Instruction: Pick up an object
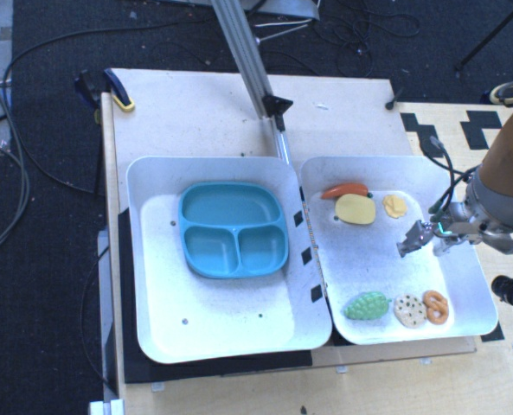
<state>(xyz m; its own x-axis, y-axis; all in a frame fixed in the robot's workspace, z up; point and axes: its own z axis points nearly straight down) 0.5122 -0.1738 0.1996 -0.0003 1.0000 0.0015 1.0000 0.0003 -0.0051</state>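
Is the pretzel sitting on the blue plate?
No, the pretzel lies in the right bin next to the cookie, while the blue plate sits in the left bin.

A blue three-compartment plastic tray [234,229] lies in the left white bin [152,318], while the gripper [414,239] hangs over the right white bin's [472,292] right edge, near small toy foods [356,208].

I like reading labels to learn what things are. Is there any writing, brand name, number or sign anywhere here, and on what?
None can be read.
Blue tray: plain, no text.
White bins: no lettering; the black tabs along the middle edge are blank.
Toy foods, such as the cookie and pretzel: no labels.
Black squares on the bench at right: a pattern, not words.
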